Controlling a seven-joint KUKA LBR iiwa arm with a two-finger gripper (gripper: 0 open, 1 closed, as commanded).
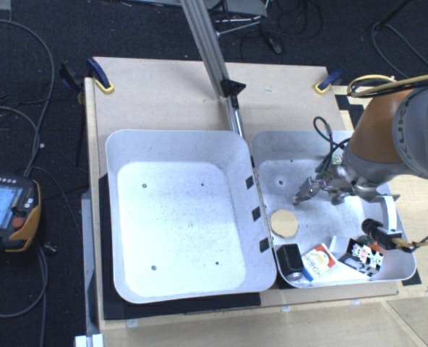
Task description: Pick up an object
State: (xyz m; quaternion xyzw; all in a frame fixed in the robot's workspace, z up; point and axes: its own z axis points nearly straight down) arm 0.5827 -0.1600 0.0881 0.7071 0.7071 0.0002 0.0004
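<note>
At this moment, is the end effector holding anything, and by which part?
Nothing is held. The end effector hangs over bare floor of the right bin, with the tan disc lying apart, below it.

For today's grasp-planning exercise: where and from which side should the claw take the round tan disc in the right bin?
Take the round tan disc across its rim, coming straight down from above. It lies flat on the right white bin, apart from the black box, so its edge is free all round.
</note>
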